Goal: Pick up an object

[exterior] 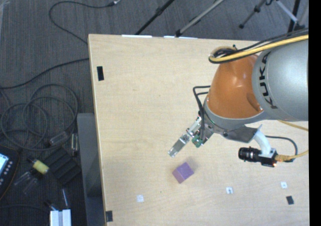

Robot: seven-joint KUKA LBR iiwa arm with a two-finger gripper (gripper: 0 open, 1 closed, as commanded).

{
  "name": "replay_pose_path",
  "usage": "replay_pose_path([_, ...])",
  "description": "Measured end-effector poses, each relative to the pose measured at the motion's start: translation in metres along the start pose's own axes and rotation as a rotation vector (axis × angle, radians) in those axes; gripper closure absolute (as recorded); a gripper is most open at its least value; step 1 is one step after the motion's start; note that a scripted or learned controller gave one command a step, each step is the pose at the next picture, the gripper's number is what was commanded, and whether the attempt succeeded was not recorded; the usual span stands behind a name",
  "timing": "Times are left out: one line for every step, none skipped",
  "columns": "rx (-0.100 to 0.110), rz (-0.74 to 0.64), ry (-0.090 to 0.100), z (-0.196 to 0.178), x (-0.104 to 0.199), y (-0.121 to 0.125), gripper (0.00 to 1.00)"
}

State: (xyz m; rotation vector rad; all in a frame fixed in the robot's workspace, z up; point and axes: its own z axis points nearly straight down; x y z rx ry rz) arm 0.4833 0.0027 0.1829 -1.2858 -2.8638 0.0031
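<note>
The arm (261, 89) reaches in from the right over a pale wooden board (140, 99), and its gripper (181, 145) hangs low, slanting toward the near left. A small purple block (183, 172) lies flat on the board, just beside the gripper tip on the near side and a little to the right, but apart from it; nothing is between the fingers, so the gripper holds no object. How far the fingers are open I cannot tell, because from this angle they look like one thin metal piece. I think the gripper is placed here because the block is the only loose thing on the board to pick, and the arm is lining up above it for a descent. The block looks almost like a cube, so it has no clear long axis; it is turned so that its edges run diagonal to the board's edges, one corner pointing near left. To my judgement the fingers should close on two opposite flat faces, not on the corners, otherwise the block may slip or rotate away.
</note>
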Motion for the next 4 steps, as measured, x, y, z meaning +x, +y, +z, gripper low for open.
replay_pose_path([-0.001,0.042,-0.001,0.0,-0.055,-0.049,0.0])
replay_pose_path([-0.001,-0.036,0.0,0.0,-0.012,-0.01,0.0])
replay_pose_path([0.0,-0.097,-0.001,0.0,0.017,0.015,0.0])
replay_pose_path([-0.001,-0.088,-0.002,0.0,-0.048,-0.004,0.0])
